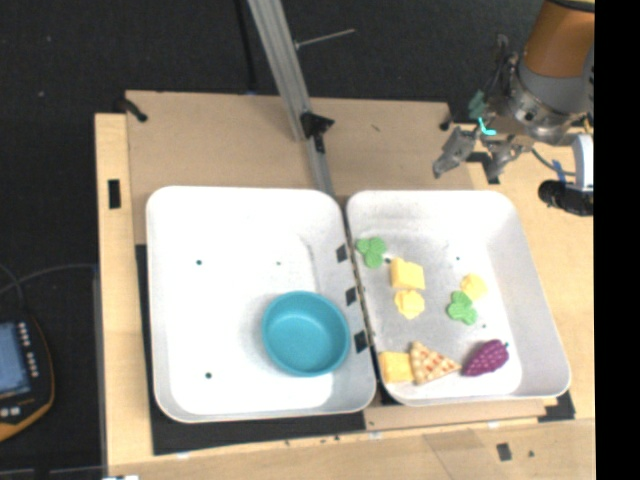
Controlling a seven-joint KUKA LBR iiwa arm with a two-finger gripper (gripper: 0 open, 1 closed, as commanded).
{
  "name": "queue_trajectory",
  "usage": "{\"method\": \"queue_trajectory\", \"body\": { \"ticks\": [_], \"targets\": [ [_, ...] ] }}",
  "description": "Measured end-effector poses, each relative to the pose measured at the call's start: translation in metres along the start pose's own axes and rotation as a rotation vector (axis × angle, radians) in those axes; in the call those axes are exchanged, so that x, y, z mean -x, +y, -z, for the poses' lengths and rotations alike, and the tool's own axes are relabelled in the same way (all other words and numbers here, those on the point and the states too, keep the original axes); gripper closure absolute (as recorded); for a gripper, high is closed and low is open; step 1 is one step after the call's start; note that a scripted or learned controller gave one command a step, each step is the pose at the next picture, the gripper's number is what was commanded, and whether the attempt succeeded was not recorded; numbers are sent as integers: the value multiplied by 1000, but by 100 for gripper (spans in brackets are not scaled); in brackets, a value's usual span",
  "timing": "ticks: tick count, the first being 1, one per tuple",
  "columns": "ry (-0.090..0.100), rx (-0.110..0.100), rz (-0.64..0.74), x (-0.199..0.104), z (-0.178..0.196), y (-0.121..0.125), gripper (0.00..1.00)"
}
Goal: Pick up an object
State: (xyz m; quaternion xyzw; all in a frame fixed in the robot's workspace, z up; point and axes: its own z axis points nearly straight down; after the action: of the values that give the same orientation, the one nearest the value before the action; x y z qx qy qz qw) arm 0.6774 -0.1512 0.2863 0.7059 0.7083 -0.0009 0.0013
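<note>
Toy foods [410, 288] in right bin [520, 268] | fingers [470, 158] spread, hold nothing, above bin's far edge

From my seat the left bin [200, 238] is mostly bare floor; only the blue bowl [304, 332] blocks its near right corner. The right bin [500, 228] is free along its far edge and right side, while toy foods [408, 288] crowd its middle and near edge. A slanted metal post [285, 68] bars the far edge above the bins' seam.
</note>
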Motion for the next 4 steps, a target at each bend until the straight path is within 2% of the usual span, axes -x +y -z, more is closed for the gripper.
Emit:
{"method": "queue_trajectory", "body": {
  "ticks": [1, 2, 3, 4],
  "targets": [
    [0, -5, -5, 10, -55, -7, 0],
    [1, -4, -2, 3, -109, -2, 0],
    [0, -3, -4, 10, -155, 2, 0],
    [-3, 5, -2, 11, -140, 4, 100]
  ]
}}
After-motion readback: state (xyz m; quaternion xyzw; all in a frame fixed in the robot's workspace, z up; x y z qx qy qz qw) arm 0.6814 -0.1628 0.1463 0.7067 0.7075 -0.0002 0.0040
